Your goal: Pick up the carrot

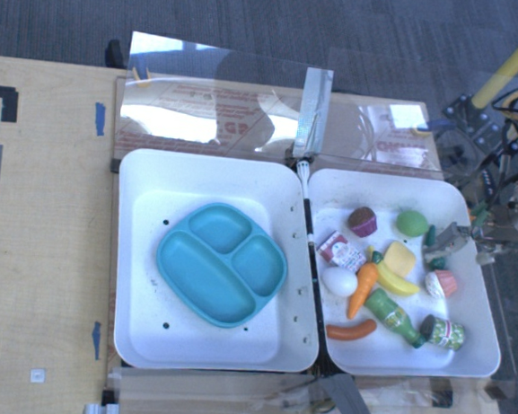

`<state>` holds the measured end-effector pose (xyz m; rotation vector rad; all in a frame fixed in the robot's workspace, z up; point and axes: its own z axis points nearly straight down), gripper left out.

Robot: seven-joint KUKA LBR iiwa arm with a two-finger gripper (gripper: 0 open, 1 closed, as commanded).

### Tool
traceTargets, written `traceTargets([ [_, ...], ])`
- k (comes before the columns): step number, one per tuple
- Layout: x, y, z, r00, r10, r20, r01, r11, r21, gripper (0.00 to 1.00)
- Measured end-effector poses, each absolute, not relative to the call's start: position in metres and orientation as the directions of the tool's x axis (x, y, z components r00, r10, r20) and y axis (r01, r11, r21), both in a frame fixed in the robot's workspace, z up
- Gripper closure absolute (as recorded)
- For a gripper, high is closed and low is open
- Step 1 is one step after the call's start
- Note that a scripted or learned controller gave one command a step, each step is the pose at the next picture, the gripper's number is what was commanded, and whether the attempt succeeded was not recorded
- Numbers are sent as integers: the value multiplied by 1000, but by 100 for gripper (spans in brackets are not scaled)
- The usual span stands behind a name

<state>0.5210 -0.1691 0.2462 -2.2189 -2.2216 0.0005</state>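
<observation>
Right of centre, the carrot (362,289) lies among toys: light, stiff, slick plastic, best pinched mid-body. Tool (445,245) waits nearby; its opening, can't tell.

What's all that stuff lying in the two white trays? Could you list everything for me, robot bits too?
Left bin: one, white, left half of the bench.
Divided plate: one, turquoise, three compartments, middle of the left bin.
Right bin: one, white, beside the left bin.
Carrot: one, orange, middle of the right bin.
Banana: one, yellow, just right of the carrot.
Green bottle: one, green, below the banana.
Sausage: one, red-orange, near the front of the right bin.
Egg: one, white, left of the carrot.
Green ball: one, green, back of the right bin.
Gripper: one, dark, at the right bin's right side; finger state unclear.
</observation>
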Motion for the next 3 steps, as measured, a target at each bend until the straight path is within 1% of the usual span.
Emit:
traceTargets([
  [1,505,-106,167,59,998,2,998,-59,-6,0],
  [2,536,-105,102,139,990,-1,990,-139,16,0],
  [3,536,-106,111,141,990,-2,990,-141,18,100],
])
